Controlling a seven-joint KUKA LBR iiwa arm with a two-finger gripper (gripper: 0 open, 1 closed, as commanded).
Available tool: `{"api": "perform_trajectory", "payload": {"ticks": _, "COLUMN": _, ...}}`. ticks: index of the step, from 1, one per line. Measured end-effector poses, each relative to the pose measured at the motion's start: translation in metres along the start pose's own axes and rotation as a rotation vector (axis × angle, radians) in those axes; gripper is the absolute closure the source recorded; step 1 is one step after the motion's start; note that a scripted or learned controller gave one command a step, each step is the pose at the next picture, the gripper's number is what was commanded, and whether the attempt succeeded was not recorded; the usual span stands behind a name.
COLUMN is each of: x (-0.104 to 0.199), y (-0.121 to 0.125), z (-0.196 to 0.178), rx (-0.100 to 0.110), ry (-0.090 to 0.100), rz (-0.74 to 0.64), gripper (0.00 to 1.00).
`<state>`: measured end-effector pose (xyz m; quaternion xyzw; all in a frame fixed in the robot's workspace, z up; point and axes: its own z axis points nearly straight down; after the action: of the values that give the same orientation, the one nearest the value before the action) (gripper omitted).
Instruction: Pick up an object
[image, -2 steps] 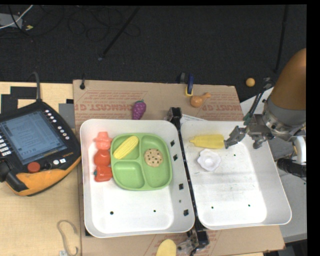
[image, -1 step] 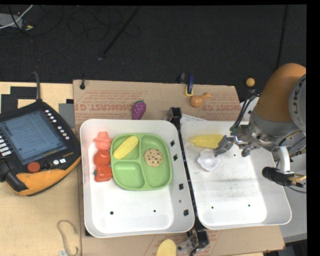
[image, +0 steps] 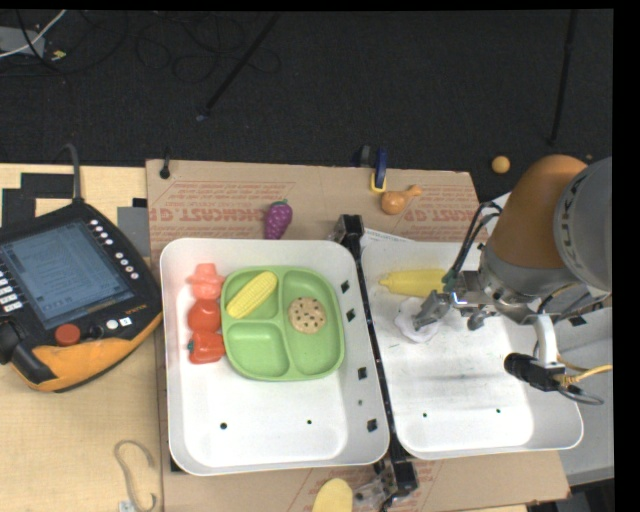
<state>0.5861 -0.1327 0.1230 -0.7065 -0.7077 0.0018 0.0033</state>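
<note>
Cardboard-covered tabletop, two white bins. I'm hovering my hand over the right-hand white bin, beside the yellow plastic banana. Can't tell if it's apart or together. Nothing's lifted yet.

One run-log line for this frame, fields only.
arm: over right bin | gripper: beside yellow banana | left bin: green plate, corn, cookie
</note>
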Motion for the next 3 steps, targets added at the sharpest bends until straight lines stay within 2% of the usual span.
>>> {"api": "perform_trajectory", "payload": {"ticks": 1, "x": 0.003, "y": 0.001, "z": 0.036, "rx": -0.005, "ry": -0.001, "rz": 0.000, "gripper": 0.00}}
{"api": "perform_trajectory", "payload": {"ticks": 2, "x": 0.002, "y": 0.003, "z": 0.022, "rx": -0.011, "ry": 0.000, "rz": 0.003, "gripper": 1.00}}
{"api": "perform_trajectory", "payload": {"ticks": 3, "x": 0.005, "y": -0.006, "z": -0.025, "rx": -0.008, "ry": -0.002, "rz": 0.003, "gripper": 1.00}}
